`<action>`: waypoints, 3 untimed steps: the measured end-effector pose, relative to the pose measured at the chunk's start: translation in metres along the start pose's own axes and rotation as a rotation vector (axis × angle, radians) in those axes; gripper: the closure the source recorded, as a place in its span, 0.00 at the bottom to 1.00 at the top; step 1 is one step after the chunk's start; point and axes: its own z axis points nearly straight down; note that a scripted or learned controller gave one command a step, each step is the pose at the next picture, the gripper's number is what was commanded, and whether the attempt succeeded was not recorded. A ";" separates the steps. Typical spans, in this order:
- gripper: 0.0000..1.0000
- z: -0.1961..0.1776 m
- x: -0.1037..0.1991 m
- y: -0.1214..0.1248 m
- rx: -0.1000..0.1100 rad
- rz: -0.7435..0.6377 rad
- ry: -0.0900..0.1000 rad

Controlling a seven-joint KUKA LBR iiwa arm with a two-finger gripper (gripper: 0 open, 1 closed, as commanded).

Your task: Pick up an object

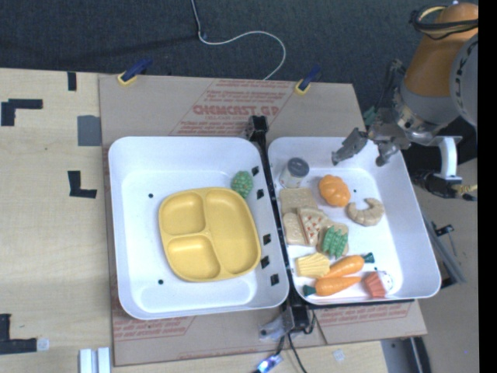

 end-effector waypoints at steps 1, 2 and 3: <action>0.00 -0.009 0.000 0.003 -0.014 -0.003 -0.002; 0.00 0.038 0.005 -0.004 -0.011 -0.004 -0.002; 0.00 0.094 0.014 0.001 -0.009 -0.004 -0.002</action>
